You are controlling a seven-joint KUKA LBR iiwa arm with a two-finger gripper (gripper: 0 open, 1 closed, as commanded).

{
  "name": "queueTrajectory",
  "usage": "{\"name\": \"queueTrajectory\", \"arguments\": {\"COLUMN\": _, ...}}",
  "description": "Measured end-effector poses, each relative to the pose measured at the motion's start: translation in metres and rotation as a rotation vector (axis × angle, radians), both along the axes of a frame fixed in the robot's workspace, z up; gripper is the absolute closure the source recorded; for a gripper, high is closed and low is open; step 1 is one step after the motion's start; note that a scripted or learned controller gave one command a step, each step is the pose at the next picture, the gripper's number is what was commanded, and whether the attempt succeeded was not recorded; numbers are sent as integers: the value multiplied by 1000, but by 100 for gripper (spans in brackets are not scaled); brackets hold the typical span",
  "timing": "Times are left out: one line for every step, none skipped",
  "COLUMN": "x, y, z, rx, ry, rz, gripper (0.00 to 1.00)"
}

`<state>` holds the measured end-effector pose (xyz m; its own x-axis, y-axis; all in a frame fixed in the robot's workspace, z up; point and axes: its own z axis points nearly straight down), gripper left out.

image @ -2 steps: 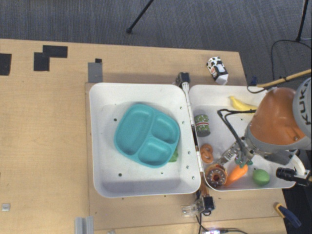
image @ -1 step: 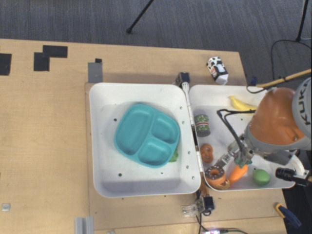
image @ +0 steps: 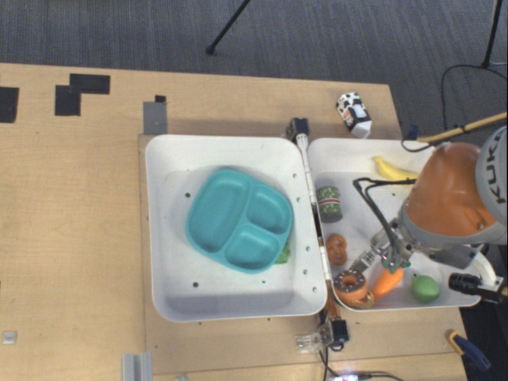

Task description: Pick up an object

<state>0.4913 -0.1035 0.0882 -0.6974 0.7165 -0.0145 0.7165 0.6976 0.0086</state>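
The letters "KU" can be read on the arm (image: 494, 182), at the picture's right edge.

One fixed camera is looking down from above the table (image: 71, 236) at a slant, standing far enough off to be taking in both white bins, the left bin (image: 167, 236) and the right bin (image: 349, 161), side by side. Grey carpet (image: 119, 14) is showing beyond the far edge. The arm (image: 456, 193) is entering from the right.
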Motion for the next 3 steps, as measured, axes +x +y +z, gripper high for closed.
{"name": "queueTrajectory", "arguments": {"x": 0, "y": 0, "z": 0, "rx": 0, "ry": 0, "rz": 0, "gripper": 0}}
{"name": "queueTrajectory", "arguments": {"x": 0, "y": 0, "z": 0, "rx": 0, "ry": 0, "rz": 0, "gripper": 0}}
{"name": "queueTrajectory", "arguments": {"x": 0, "y": 0, "z": 0, "rx": 0, "ry": 0, "rz": 0, "gripper": 0}}
